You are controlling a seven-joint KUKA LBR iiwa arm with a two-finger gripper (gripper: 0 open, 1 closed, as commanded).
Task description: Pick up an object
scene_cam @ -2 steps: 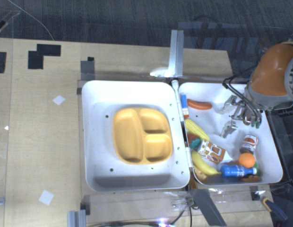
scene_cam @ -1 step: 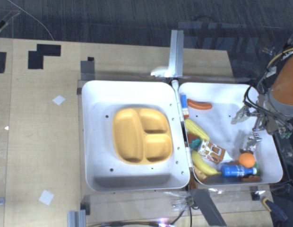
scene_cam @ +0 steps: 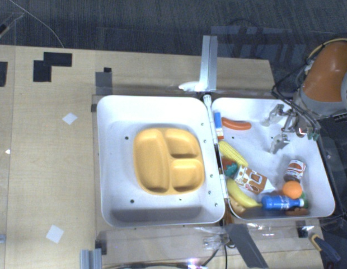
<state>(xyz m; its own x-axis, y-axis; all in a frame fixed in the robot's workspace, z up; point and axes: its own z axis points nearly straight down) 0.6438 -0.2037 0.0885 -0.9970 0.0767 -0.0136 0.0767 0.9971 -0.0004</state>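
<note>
The hot dog [scene_cam: 236, 124], a red-orange sausage shape, lay at the far left of the right bin [scene_cam: 324, 206], beside the divider. The gripper [scene_cam: 277, 129] stood apart to its right, fingers spread and holding nothing.

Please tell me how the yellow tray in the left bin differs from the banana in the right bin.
The yellow tray is far larger than the banana. The tray is broad, rounded and split into compartments; the banana is slim and curved. The tray lies alone in the middle of the left bin; the banana is crowded among other items near the front of the right bin. Both are yellow and lie flat.
</note>
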